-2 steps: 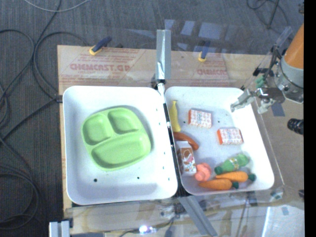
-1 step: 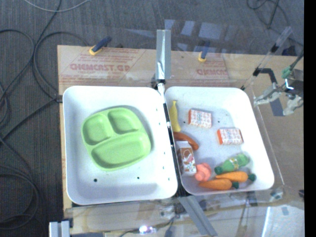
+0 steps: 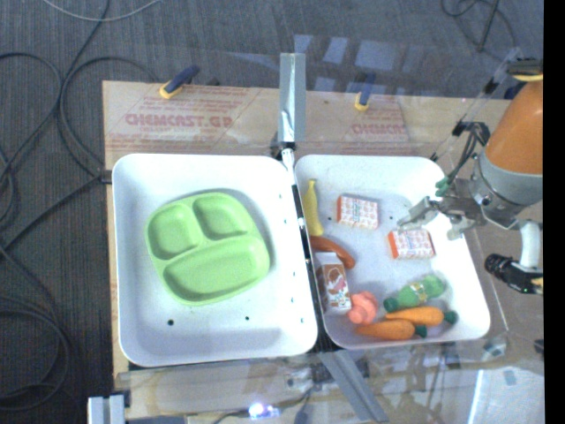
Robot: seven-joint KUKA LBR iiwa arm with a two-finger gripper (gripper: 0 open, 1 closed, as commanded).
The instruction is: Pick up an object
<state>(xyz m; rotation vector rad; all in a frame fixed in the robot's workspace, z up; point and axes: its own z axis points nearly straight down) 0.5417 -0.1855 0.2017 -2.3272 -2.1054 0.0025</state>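
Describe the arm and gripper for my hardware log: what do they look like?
The arm is a rounded body with a broad orange band above a grey wrist section. The gripper is a small grey metal assembly, and thin dark cables loop beside the wrist.

This is a robotics lab or test cell rather than a home or shop. The floor is dark grey carpet (image 3: pixel 221 25) with loose black cables (image 3: pixel 53 148) trailing across the left side of the frame and along the top. The surface (image 3: pixel 221 117) is a plain wooden board stamped with faded red lettering and fixed by yellow-and-blue clamps (image 3: pixel 179 81) near its upper edge. Two white bins (image 3: pixel 132 325) sit side by side on it, and a metal post (image 3: pixel 290 95) rises between them. At the right edge, a grey and orange robot arm (image 3: pixel 521 148) reaches in.
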